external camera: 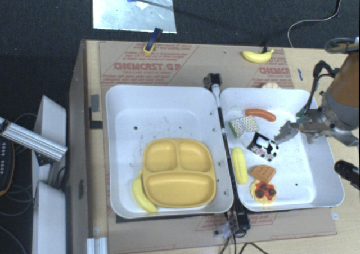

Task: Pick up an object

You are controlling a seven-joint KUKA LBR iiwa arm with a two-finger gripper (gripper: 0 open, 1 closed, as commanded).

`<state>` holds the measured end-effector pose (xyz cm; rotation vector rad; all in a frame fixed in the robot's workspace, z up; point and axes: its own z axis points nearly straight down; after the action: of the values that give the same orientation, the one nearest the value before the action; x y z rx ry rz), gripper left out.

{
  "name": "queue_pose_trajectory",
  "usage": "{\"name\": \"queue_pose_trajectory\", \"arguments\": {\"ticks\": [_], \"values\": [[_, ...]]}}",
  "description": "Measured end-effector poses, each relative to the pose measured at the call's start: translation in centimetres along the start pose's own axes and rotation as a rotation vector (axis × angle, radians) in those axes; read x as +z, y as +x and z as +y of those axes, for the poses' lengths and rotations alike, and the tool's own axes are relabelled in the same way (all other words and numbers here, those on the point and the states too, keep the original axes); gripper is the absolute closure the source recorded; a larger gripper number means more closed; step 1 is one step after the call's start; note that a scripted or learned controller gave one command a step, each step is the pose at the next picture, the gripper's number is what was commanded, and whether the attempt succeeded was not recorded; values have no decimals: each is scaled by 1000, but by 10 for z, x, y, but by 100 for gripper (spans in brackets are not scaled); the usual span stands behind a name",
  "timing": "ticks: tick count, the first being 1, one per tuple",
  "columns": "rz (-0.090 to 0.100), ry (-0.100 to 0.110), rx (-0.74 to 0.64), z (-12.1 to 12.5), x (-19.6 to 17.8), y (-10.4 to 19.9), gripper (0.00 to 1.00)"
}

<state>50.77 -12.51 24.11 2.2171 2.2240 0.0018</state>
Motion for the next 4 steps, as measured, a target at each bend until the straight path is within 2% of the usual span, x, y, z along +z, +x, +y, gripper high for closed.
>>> {"name": "queue_pose_trajectory", "arguments": {"ticks": [1,2,3,4], "values": [[0,2,1,29,83,7,0],[-3,-18,1,47,135,-36,0],[-1,-4,-1,127,71,-18,0],[-2,-18,1,95,133,-13,0]]}}
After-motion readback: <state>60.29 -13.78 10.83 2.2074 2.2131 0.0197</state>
